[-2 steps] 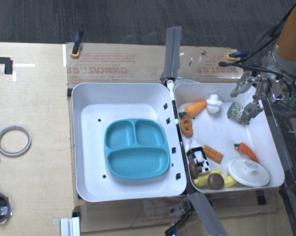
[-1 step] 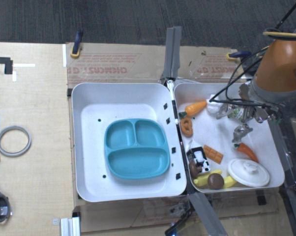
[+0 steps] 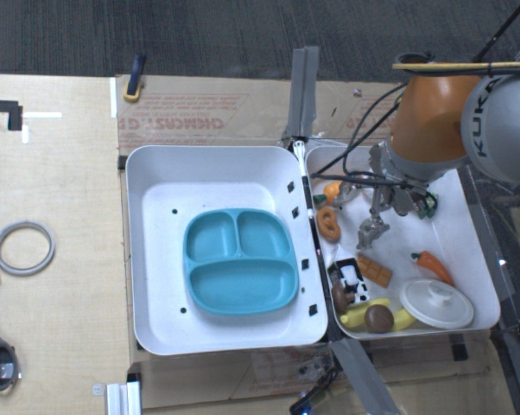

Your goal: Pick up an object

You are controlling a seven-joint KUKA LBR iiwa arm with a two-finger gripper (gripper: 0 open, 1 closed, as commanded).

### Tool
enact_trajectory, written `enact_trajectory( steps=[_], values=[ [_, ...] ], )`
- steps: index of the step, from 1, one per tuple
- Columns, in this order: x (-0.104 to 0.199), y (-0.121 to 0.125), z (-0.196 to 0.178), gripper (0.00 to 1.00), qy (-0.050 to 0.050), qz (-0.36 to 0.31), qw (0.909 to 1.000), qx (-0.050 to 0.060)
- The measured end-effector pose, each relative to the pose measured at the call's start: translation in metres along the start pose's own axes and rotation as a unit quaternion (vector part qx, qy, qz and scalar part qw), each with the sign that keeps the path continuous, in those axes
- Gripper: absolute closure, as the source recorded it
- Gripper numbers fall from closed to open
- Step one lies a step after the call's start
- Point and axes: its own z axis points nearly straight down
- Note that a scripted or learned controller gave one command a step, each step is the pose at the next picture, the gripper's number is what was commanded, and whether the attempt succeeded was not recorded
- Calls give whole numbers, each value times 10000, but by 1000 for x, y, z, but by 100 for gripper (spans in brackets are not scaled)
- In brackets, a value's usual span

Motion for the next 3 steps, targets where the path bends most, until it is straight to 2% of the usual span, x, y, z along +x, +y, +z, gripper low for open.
enact_trajectory(
  steps=[1,2,3],
  values=[
    [57,-16,0,0,5,510,9987,5],
    [135,-41,-5,0,-94,309,9995,54],
    [134,-93,-2,0,-17,-130,9999,7]
  ],
)
